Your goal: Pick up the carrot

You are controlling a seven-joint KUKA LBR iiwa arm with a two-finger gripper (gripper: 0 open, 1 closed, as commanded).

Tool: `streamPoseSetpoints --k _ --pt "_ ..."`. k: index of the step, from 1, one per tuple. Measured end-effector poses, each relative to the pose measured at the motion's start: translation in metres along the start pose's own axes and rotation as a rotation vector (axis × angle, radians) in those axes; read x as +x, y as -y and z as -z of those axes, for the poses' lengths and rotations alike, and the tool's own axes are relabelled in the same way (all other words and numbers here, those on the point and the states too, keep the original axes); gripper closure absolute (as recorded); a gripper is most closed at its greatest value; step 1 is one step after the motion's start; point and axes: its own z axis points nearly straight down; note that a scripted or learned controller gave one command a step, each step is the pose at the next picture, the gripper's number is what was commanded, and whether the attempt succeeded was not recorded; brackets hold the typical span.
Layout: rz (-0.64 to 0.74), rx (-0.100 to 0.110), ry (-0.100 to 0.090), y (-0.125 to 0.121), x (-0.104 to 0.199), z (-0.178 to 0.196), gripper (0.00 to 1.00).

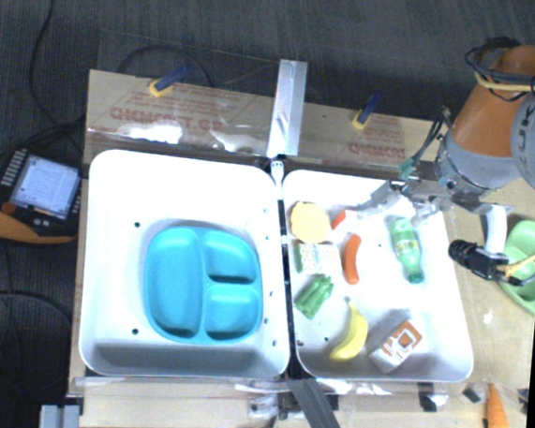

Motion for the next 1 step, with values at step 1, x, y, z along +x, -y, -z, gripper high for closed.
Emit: streamPoseSetpoints --k 1 --pt "0.028 0.002 0.000 0.0763 0.0059 -0.0354 0.00"
